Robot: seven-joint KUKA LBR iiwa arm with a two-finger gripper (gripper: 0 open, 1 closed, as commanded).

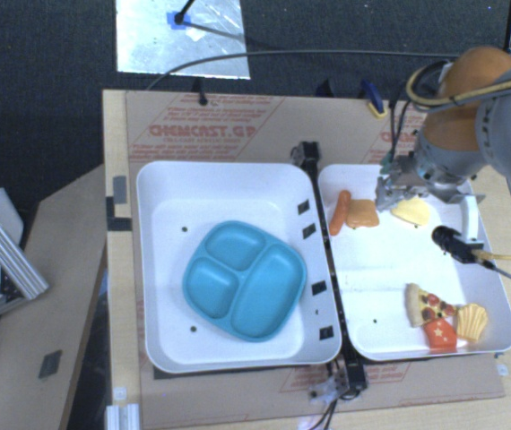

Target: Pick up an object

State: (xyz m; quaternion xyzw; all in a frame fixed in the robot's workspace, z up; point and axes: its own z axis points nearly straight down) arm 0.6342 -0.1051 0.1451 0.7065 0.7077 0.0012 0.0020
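Nearest the camera, along the front wall of the right-hand shallow white bin [506, 334], lies a cluster of toy food: a pizza slice with red dots [424, 304], a red piece [441, 334] and a ridged yellow shell-shaped piece [472, 321], all touching or just beside one another. The left-hand white bin [161, 240] holds a blue plastic tray with three compartments [245, 278], lying flat and a little tilted in plan.

Farther back in the right bin, an orange carrot-shaped toy [338, 212] lies against the divider, its long axis running roughly front to back. Touching its right side is a tan toast-like piece [361, 214]. Just right of that is a pale yellow wedge [411, 210].

The two-finger gripper [397, 191] hangs low over the back of this bin, between the tan piece and the pale wedge, seemingly over the wedge's left edge. The wedge looks the likeliest target, lying directly under and slightly right of the tool. Whether the gripper is spread or closed I cannot tell; the wrist housing hides it, and nothing is visibly held.
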